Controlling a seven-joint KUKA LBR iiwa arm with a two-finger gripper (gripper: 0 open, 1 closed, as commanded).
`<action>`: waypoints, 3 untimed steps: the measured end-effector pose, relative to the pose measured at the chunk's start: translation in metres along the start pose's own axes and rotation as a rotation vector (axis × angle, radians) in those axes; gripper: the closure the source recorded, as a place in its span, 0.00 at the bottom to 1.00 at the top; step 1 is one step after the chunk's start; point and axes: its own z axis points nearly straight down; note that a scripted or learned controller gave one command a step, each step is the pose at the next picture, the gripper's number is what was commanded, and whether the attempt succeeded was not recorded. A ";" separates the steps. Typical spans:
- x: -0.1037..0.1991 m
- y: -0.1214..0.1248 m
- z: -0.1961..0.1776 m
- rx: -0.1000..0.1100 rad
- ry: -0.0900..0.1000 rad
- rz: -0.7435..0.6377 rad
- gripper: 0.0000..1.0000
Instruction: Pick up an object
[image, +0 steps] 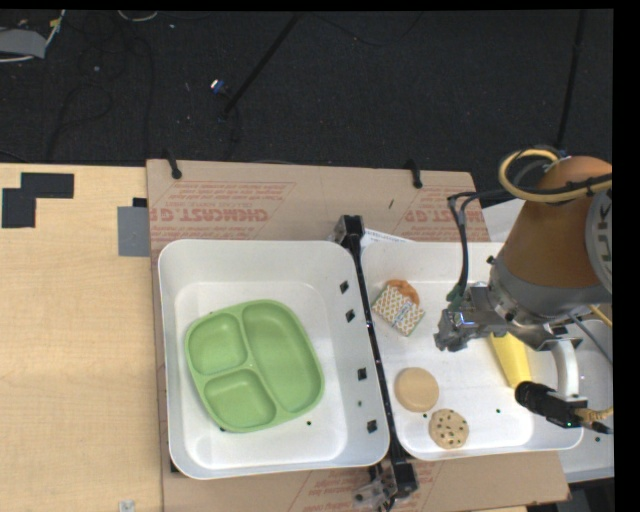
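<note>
In the right bin (480, 440), a chocolate-chip cookie (449, 429) lies nearest the front rim. Just behind it sits a round tan disc (416, 388). A yellow banana-shaped piece (511, 360) lies right of the disc, partly under the arm (555, 240). The gripper (452, 333) hangs just behind and right of the disc, over bare white floor; whether it is clenched cannot be told. Farther back, left of the gripper, rests a patterned waffle-like block (398, 308). The left bin (200, 270) holds a green divided plate (254, 365).
</note>
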 end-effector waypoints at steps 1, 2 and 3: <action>0.052 0.003 -0.010 -0.002 0.000 -0.001 1.00; 0.101 -0.003 -0.019 -0.001 -0.001 0.000 1.00; 0.162 -0.013 -0.020 0.000 -0.001 -0.002 1.00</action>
